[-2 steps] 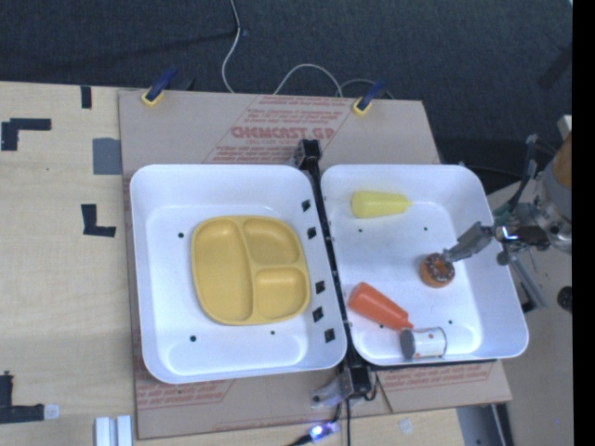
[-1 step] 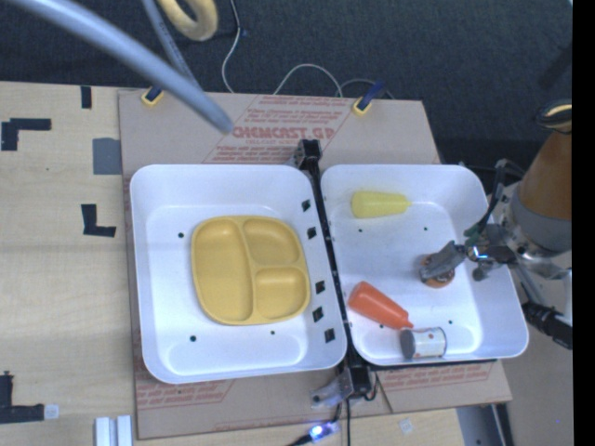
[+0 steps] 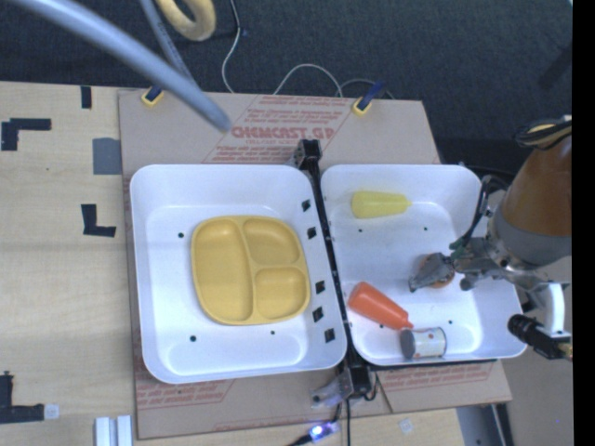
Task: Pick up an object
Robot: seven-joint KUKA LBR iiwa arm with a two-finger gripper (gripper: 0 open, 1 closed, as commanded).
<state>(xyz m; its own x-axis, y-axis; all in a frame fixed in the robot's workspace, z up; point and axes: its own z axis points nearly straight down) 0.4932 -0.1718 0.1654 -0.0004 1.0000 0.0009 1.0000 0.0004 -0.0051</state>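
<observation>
While the grey arm (image 3: 535, 216) with its orange band reached in from the right, the gripper (image 3: 444, 269) sat low inside the right bin (image 3: 465, 179), near that bin's right wall. And there was something at its tip: a small brownish object (image 3: 429, 270) right at the fingers, though whether they were clamped on it or merely touching it, I could not tell, the view was too blurred there.

Around it, the right bin carried three more pieces. A yellow, corn-shaped object (image 3: 378, 203) lay near the far side, well apart from the gripper. An orange carrot-like piece (image 3: 378, 306) lay tilted toward the near-left corner, close to the divider between the bins. Just beside its lower end, a small grey-and-white cylinder (image 3: 423, 343) lay on its side against the near wall.

Over in the left bin (image 3: 149, 249), a yellow divided plate (image 3: 249, 269) with three compartments lay flat in the middle. Both bins rested side by side on a cardboard sheet (image 3: 270, 128) with red lettering.
</observation>
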